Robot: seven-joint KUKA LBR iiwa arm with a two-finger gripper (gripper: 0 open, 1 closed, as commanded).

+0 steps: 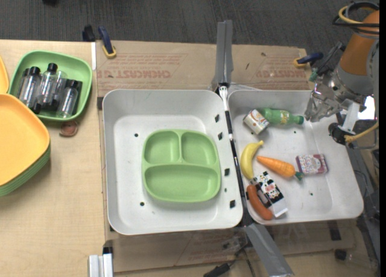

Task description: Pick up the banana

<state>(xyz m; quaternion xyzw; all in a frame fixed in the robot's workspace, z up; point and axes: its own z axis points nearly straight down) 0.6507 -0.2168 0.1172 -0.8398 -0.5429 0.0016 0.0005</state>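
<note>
Near right bin's [338, 203] left wall: banana [249, 158], carrot [276, 166] touching its side. Pincer [318, 108] up at far right corner, well apart; open-or-closed state can't tell. Risk: crowding carrot, could nudge or grab wrong item.

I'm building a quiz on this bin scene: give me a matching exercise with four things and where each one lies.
Things:
1. banana
2. green divided plate
3. green bottle
4. pink packet

Places:
A. middle of the left bin
B. far part of the right bin, lying on its side
C. near the right bin's left wall, beside the carrot
D. just right of the carrot's leafy end

Pairs: 1-C, 2-A, 3-B, 4-D
</note>
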